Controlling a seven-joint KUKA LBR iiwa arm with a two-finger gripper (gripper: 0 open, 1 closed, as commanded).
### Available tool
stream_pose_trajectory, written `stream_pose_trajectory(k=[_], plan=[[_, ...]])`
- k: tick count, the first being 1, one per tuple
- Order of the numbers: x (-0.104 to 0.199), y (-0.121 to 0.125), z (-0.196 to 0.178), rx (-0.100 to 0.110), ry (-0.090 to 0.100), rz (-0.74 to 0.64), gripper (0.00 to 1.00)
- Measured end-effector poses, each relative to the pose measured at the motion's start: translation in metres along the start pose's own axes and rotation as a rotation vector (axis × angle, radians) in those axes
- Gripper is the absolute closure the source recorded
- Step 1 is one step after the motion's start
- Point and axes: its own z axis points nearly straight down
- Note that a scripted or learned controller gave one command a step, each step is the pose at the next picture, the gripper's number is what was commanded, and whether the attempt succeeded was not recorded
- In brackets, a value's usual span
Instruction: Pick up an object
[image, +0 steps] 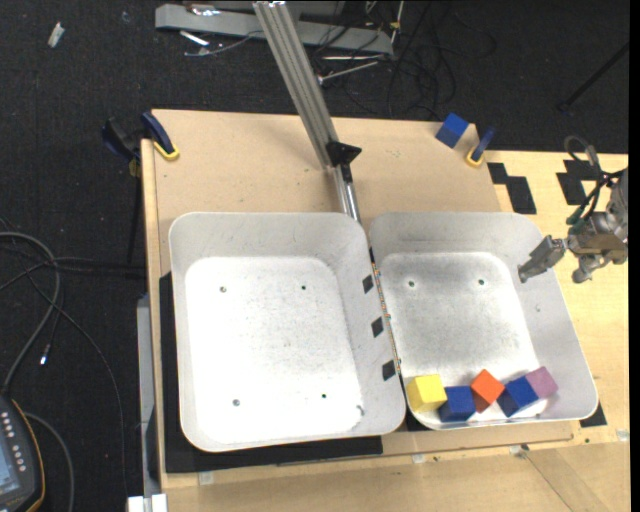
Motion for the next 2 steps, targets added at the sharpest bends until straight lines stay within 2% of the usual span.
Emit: stream_pose_trajectory(k=[1,2], plan=[[0.048,-0.036,0.003,0.002,0.003,-0.003,0.00],[0.093,-0.046,0.082,0.008,0.005,-0.003,0.00]])
